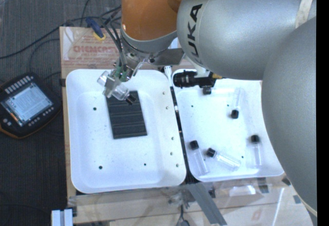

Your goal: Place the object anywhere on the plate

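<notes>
Vial, seemingly pinched between the clenched fingers of the gripper, hangs over the upper edge of the black ribbed plate in the left bin. Best shift toward the plate's middle, lower, then release.

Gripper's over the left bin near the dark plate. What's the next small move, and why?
Probably a short lowering over the near end of the dark ribbed plate, then a release. The gripper sits at the plate's far edge in the left bin, with what looks like a clear vial with a black cap at its tip, partly over the plate already. I can't confirm the grip.
</notes>
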`<move>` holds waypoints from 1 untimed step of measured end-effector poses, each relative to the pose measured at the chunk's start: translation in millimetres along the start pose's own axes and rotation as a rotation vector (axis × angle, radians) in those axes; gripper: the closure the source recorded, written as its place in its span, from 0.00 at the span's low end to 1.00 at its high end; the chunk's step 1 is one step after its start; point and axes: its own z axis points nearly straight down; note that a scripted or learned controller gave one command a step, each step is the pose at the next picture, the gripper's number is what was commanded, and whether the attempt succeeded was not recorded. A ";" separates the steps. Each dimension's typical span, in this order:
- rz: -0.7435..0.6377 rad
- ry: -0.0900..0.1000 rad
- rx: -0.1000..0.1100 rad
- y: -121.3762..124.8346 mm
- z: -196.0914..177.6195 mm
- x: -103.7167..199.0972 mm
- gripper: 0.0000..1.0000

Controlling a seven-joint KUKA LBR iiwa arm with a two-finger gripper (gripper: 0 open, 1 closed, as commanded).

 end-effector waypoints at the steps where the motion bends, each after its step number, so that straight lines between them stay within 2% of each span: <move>1: -0.203 -0.001 0.000 -11.5 -3.4 44.1 1.00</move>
